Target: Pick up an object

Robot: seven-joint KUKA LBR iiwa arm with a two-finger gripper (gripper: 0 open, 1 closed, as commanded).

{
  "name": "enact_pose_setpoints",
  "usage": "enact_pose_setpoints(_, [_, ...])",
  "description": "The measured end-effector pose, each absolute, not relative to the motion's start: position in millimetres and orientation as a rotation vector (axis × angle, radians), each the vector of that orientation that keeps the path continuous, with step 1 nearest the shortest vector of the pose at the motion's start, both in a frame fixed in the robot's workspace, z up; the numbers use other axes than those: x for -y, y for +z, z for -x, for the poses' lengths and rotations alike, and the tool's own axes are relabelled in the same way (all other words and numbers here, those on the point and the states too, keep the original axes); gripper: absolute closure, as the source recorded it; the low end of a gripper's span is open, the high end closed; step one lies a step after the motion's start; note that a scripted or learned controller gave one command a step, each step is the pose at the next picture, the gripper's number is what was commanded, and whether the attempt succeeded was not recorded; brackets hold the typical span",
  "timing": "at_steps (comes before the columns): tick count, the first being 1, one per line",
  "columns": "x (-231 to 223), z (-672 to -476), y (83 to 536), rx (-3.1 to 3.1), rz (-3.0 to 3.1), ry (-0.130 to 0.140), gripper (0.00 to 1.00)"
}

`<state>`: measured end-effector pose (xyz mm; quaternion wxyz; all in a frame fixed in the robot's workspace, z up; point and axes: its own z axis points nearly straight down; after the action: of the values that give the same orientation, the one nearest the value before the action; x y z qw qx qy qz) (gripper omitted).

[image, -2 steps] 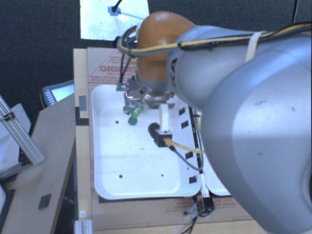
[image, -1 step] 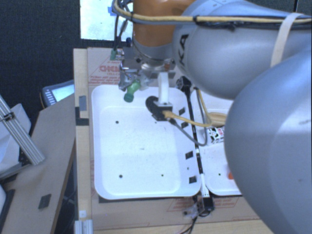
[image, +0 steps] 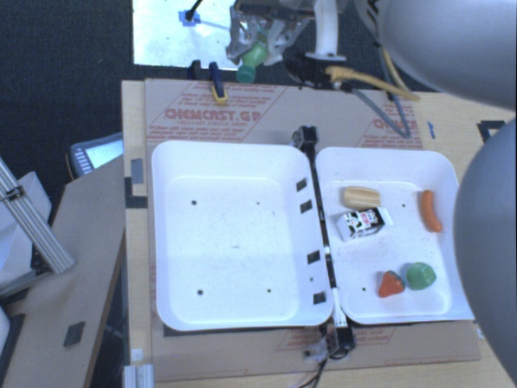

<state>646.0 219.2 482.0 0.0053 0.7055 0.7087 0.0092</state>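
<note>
My gripper [image: 252,55] hangs high near the top of the camera view, above the cardboard behind the left bin [image: 166,217]. It is shut on a small green object [image: 251,58] that shows between its fingers. In the right bin [image: 448,176] lie a tan bread roll [image: 360,196], a black-and-white carton [image: 362,222], an orange sausage-shaped piece [image: 430,211], a red strawberry-like piece [image: 391,284] and a green round piece [image: 420,276].
A black divider with clips [image: 317,217] runs between the two bins. The cardboard sheet [image: 218,111] lies under both, with a yellow-and-blue clamp [image: 217,83] at its back edge. The grey arm [image: 452,31] fills the upper right, and cables [image: 363,79] trail beneath it.
</note>
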Motion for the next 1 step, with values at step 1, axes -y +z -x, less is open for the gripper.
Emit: enact_pose_setpoints(1, [-163.8,-543.3,447.3,-2.222,-2.227,-0.006,1.0])
